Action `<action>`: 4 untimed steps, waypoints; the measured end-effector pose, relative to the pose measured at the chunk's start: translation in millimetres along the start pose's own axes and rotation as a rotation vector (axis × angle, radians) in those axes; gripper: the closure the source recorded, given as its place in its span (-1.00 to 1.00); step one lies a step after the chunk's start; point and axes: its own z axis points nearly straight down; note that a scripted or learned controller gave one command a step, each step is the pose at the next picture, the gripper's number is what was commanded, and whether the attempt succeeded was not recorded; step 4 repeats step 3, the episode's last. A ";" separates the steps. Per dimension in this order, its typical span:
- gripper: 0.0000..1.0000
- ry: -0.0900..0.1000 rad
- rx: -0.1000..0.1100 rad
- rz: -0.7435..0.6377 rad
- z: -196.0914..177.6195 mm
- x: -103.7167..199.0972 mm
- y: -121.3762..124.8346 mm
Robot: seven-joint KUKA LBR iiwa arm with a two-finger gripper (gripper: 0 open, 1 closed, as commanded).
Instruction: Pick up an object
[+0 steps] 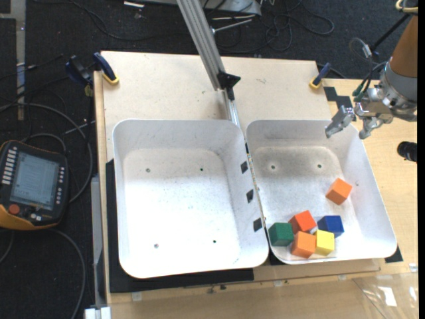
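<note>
No pick is made: the gripper (350, 126) hangs with jaws apart and nothing between them over the right bin (378, 205) at its 1 o'clock corner, while the lone orange cube (339, 191) and the clustered blocks (305, 233) at 6 o'clock lie untouched.

The two bins (176, 198) look like smooth white plastic with a dull sheen, speckled with dark scuffs. The worktop (166, 85) is pale, matt board, like wood. The blocks (309, 233) are matt. A ribbed metal bar (199, 35) shines faintly.
</note>
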 end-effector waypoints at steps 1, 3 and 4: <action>-1.00 0.000 0.000 0.000 0.1 0.1 0.0; -1.00 0.001 0.002 0.005 111.8 1.3 -47.7; -1.00 0.001 0.002 0.005 111.8 1.3 -47.7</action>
